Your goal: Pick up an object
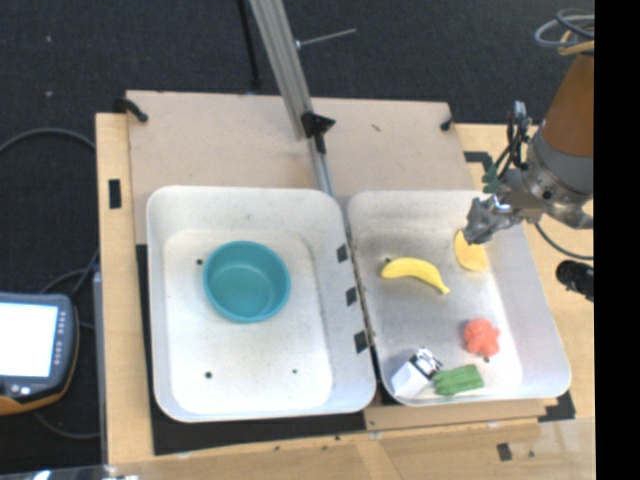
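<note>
The right bin [530,268] holds a yellow banana [416,273], a flat yellow piece [473,258], a red lumpy toy [481,337], a green object [459,380] and a small white-and-black item [415,369]. My gripper [481,224] hangs over the bin's far right part, directly above the flat yellow piece, whose top it partly hides. Nothing shows between the fingers. The left bin [180,268] holds a teal bowl [247,281].
A slanted metal post [290,68] rises behind the bins, with its base at the seam between them. A tablet-like screen [30,343] sits at the far left, off the bench. Cables lie on the dark floor at the left and upper right.
</note>
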Motion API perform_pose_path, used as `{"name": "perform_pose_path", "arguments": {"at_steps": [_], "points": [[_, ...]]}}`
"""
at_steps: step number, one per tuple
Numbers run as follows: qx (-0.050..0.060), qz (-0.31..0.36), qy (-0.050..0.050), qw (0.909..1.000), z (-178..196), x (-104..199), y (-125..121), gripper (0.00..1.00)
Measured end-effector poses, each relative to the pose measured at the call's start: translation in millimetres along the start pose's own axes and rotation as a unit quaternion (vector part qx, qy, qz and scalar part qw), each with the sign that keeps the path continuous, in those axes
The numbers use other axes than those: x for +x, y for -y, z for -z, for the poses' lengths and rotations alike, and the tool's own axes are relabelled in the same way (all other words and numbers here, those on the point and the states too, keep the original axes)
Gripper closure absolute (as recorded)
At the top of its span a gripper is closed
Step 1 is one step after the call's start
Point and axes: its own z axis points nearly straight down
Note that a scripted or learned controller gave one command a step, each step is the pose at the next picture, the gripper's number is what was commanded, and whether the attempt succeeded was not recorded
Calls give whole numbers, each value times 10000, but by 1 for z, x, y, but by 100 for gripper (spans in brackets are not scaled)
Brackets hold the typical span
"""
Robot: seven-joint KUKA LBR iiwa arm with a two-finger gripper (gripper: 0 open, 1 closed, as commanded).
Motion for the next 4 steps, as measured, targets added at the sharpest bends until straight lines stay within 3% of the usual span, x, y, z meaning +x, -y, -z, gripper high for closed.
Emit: {"name": "perform_pose_path", "arguments": {"at_steps": [1,2,4], "points": [[26,-8,-4,10000,-16,54,-15,100],[19,-7,-3,10000,-24,108,-13,100],[15,-1,-6,10000,-24,214,-36,100]]}}
